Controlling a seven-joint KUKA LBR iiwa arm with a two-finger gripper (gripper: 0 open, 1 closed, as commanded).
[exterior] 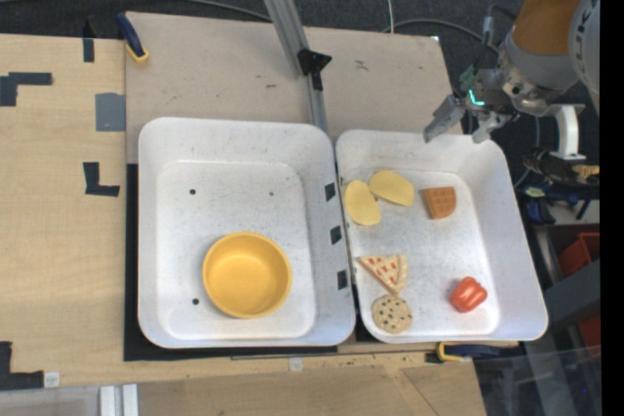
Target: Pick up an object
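The hand (456, 123) is hovering over the far corner of the right bin (512, 200), fingers spread apart and gripping nothing. Below it, the waffle piece (439, 202), two yellow chips (376, 196) and red pepper (468, 294) are lying in that bin.

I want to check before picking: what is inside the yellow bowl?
The yellow bowl in the left bin shows a bare yellow interior; nothing hides it.
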